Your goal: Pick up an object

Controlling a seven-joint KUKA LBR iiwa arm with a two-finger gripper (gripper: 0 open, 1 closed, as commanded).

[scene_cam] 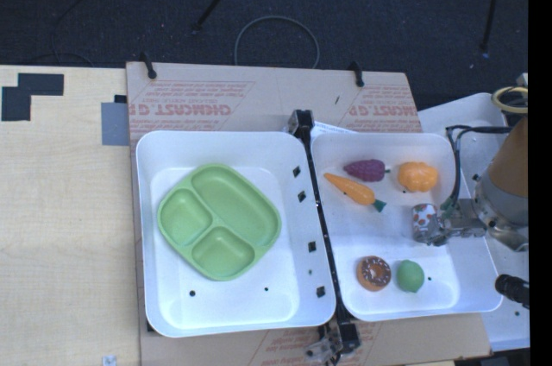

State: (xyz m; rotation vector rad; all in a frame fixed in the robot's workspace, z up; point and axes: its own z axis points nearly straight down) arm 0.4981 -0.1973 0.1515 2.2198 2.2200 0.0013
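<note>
1. The gripper (424,224) was seen low in the right white bin (448,291), between the orange round fruit (418,176) and green ball (410,276).
2. Whether it was apart or together could not be told.

There were two white bins (172,150), one green plate (219,221), one carrot (350,188), one doughnut (374,273), and one green ball (410,276).

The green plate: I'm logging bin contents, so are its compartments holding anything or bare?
Bare. The green plate lies flat in the left bin, and its three compartments show plain green surface with nothing on them.
</note>
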